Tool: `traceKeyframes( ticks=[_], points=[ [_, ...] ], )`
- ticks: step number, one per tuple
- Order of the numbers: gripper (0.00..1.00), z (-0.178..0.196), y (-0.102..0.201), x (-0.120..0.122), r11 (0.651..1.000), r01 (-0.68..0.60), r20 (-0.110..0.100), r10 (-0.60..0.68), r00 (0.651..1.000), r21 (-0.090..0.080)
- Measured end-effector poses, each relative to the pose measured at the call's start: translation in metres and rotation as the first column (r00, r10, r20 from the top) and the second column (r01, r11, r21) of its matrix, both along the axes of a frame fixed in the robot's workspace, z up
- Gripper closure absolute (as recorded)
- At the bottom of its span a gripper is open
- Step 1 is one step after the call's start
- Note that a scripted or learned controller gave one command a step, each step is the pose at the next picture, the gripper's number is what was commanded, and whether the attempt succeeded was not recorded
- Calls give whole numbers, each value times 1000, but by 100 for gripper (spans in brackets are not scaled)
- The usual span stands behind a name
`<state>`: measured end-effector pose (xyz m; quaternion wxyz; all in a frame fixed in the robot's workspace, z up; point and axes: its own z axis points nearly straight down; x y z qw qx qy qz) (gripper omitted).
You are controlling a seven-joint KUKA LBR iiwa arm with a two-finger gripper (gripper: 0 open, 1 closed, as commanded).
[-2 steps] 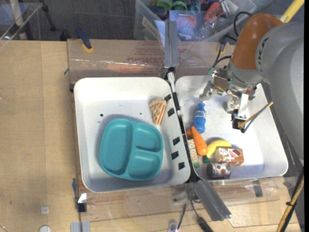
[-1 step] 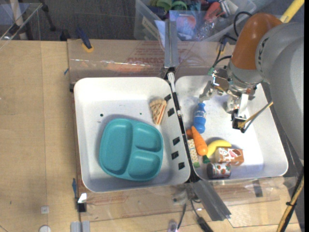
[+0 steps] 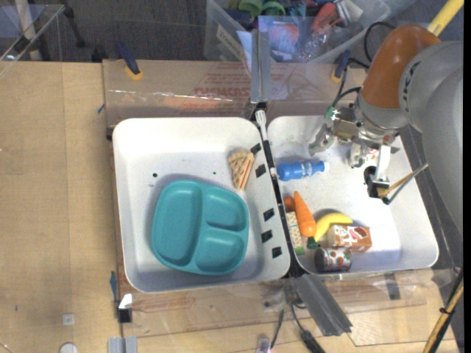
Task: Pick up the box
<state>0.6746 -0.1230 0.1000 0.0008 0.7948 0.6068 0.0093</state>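
The box (image 3: 350, 236) is a small carton printed in orange, white and red. It lies near the front of the right bin (image 3: 412, 226), touching a yellow banana (image 3: 333, 221). My gripper (image 3: 338, 147) hangs over the back of the right bin, well behind the box and above a blue bottle (image 3: 300, 170). Its two metal fingers (image 3: 321, 140) stand apart with nothing between them.
An orange carrot (image 3: 304, 213) and a dark printed can (image 3: 333, 259) crowd the box at the front of the right bin. The left bin (image 3: 132, 197) holds a teal divided plate (image 3: 200, 226) and a wedge of sandwich (image 3: 240, 168). A clear tub of toys (image 3: 294, 6) stands behind.
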Motion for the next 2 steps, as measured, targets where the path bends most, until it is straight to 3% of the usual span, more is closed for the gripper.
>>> traceKeyframes(
  ticks=[1, 2],
  points=[
    [0, 0, -1, -16, 993, -118, 8, 118, 993, -12],
    [0, -10, 22, -21, 939, -343, -9, 343, 939, -14]
  ],
)
